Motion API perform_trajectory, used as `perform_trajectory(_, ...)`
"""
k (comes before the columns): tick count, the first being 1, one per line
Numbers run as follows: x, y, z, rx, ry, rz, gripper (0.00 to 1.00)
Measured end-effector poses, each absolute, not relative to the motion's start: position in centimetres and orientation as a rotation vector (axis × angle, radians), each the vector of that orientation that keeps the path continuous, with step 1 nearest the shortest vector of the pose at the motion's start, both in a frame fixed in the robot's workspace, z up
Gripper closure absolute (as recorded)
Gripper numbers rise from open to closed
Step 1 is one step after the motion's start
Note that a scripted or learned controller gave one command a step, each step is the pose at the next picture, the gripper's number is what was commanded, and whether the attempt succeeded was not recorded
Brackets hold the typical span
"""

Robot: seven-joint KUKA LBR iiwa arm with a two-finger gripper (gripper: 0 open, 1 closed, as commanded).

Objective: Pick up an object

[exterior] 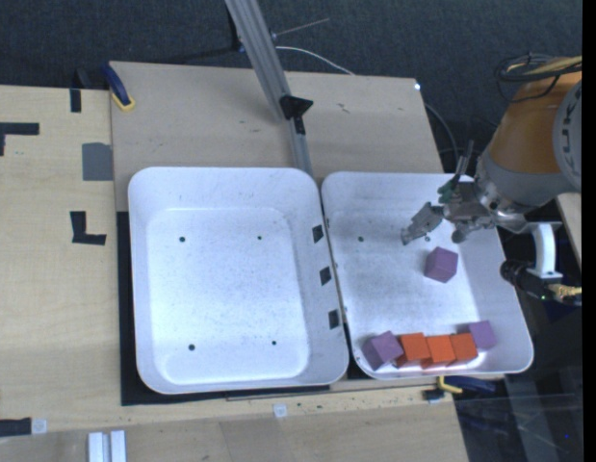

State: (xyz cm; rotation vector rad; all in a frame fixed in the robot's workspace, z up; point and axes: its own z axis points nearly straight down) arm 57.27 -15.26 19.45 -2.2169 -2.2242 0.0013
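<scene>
The grey arm with its orange band reaches in from three o'clock and carries its two-finger tool (pixel 434 221) over the upper part of the right-hand shallow white plastic bin (pixel 375 200), its dark fingers spread apart with nothing between them. Just below the tool, toward five o'clock from its tips, a small purple foam cube (pixel 440 264) lies alone on the bin floor, near but not touching the fingers. Along the bin's six o'clock wall runs a tight row of blocks: a purple block (pixel 381 348) at the nine o'clock end, three orange blocks (pixel 436 348) pressed side by side, and a smaller purple block (pixel 482 334) at the three o'clock end. The left-hand white bin (pixel 143 258) sits alongside on the wooden tabletop (pixel 201 114). This looks like the approach step, before any grasp: nothing is lifted yet. The lone cube seems the easiest target, since it has free space on all sides, while the row is packed against the wall. The next move calls for shifting the tool toward five o'clock until the cube is centred between the fingers, descending, then pinching squarely so it does not skid away.
</scene>
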Motion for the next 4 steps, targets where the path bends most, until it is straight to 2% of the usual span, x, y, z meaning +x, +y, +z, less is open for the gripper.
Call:
perform_trajectory(1,57.3,-15.1,20.4,-2.214,-2.226,0.0,1.0)
perform_trajectory(2,57.3,-15.1,20.4,-2.214,-2.225,0.001,0.0)
perform_trajectory(3,57.7,-20.1,11.0,-2.22,-2.223,0.0,0.0)
perform_trajectory(4,52.0,-14.3,10.7,-2.213,-2.221,0.003,0.0)
